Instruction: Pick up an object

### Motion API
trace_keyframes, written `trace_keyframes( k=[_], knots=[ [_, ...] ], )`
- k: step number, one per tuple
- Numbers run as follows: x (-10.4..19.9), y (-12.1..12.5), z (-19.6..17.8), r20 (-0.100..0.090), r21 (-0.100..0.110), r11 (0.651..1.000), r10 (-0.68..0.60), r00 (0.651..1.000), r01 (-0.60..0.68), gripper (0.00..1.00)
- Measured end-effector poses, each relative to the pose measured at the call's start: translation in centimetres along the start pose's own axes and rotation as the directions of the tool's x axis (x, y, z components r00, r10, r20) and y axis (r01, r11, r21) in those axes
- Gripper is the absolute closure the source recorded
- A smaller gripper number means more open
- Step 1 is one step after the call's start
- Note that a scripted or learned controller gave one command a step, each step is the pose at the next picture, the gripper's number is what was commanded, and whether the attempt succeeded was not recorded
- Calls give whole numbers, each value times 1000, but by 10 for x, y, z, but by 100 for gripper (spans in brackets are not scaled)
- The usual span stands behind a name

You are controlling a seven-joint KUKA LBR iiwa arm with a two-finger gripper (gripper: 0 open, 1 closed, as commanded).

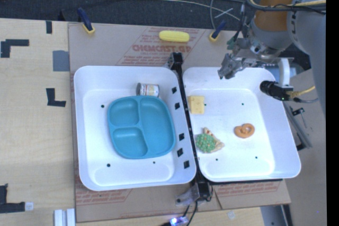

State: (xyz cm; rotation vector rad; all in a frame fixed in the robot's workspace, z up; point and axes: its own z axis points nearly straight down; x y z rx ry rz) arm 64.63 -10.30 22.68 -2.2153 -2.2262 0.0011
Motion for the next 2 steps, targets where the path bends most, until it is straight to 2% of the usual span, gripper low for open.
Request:
trace_keyframes(
  k=[1,2],
  knots=[
    [55,0,11,-1,1,1000,-1,1000,1,100],
    [108,5,0,-2,-1,1000,-2,1000,2,100]
  ],
)
